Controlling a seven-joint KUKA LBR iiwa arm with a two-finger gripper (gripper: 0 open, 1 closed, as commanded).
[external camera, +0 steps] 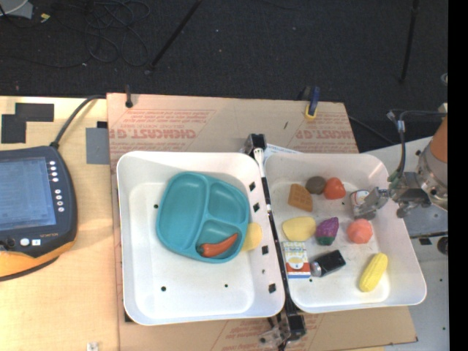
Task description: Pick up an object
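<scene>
My gripper (365,202) hangs low over the right bin (409,287), near its right side, with the arm reaching in from the right. It sits just above a pink-red ball (359,232) and to the right of an orange-red tomato (334,189). Nothing shows held in it. Also in this bin are a brown cracker (300,197), a dark round piece (316,185), a yellow lemon (298,229), a purple piece (327,229), a yellow corn cob (373,271), a black item (329,262) and a small carton (295,259).
The left bin (139,284) holds a teal divided plate (197,210) with a red sausage (218,246) in it and a yellow piece (253,235) at its right rim. A tablet (33,196) lies at the far left of the bench.
</scene>
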